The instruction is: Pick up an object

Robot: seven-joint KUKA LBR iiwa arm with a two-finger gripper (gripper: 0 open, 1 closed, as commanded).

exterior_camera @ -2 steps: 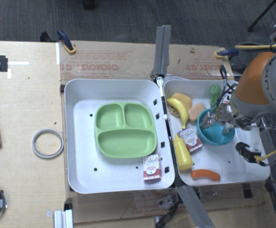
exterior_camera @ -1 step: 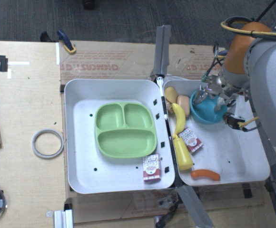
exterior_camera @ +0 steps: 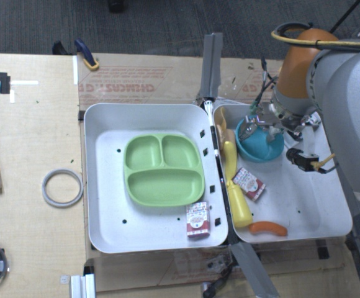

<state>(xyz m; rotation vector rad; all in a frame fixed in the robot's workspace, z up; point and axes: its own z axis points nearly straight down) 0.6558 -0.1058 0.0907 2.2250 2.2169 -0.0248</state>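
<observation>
A: Which step are you seeing?

B: You're watching the reach: the claw (exterior_camera: 259, 124) is hovering over the blue bowl (exterior_camera: 260, 145) in the right bin (exterior_camera: 319, 210), far end.

A: Open or holding?

B: Cannot tell; nothing visibly held. You're needing a descent onto the bowl's rim next.

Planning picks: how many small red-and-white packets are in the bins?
2: one packet in the left bin beside the green tray; one in the right bin. Others may hide under the arm.
</observation>
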